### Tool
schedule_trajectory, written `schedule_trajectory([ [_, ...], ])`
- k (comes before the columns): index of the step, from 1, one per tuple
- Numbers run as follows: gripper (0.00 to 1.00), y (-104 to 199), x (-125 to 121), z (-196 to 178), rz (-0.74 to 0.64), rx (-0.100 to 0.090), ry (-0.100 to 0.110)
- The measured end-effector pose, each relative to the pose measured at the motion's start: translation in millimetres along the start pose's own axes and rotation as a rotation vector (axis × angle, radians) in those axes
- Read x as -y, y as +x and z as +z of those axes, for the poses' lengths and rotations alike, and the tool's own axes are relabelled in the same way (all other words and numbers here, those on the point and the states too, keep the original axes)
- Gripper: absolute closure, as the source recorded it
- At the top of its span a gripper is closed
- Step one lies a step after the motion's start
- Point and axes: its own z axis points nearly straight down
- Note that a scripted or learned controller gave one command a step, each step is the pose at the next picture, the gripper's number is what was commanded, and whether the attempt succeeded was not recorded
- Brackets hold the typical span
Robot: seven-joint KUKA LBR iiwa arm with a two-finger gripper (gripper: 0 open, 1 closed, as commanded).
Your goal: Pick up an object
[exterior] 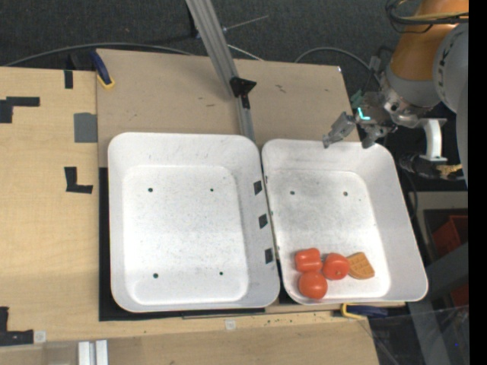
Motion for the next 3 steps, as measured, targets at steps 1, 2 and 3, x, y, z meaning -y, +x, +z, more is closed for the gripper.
schedule_trajectory([
  [1,0.00,-0.1,-0.9,-2.9,-0.001,0.002,-0.004],
  [2,0.00,0.3,-0.8,40.5,0.000,0.002,-0.001],
  [3,0.00,5.9,-5.5,87.4,-0.001,0.001,0.000],
])
